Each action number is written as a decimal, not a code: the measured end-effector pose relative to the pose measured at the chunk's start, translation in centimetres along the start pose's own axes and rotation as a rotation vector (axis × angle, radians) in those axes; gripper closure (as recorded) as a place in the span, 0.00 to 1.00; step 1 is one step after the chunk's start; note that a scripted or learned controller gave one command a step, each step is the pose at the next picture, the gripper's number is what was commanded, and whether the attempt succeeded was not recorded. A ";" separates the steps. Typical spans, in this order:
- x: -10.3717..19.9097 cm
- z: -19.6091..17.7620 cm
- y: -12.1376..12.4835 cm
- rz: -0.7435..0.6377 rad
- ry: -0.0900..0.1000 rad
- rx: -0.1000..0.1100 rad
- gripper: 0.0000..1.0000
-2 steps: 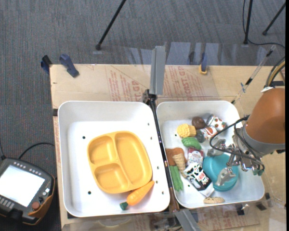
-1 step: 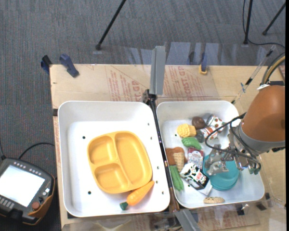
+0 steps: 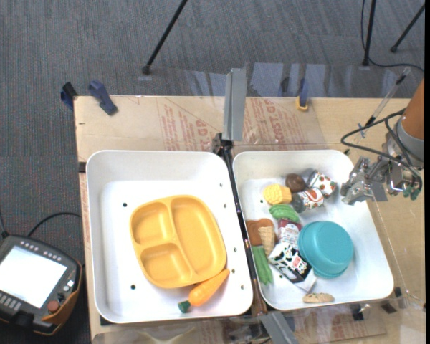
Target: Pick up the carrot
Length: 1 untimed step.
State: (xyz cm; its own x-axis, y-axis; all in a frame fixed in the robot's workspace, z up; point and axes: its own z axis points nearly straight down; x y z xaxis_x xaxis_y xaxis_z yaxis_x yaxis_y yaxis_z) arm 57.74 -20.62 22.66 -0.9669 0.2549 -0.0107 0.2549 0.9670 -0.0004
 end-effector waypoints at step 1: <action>0.2 0.4 0.1 -0.002 0.008 -0.001 0.00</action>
State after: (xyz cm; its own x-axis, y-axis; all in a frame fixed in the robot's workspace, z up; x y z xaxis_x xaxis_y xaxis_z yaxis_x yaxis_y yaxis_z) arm 57.61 -20.49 22.26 -0.9674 0.2532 -0.0025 0.2532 0.9674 0.0008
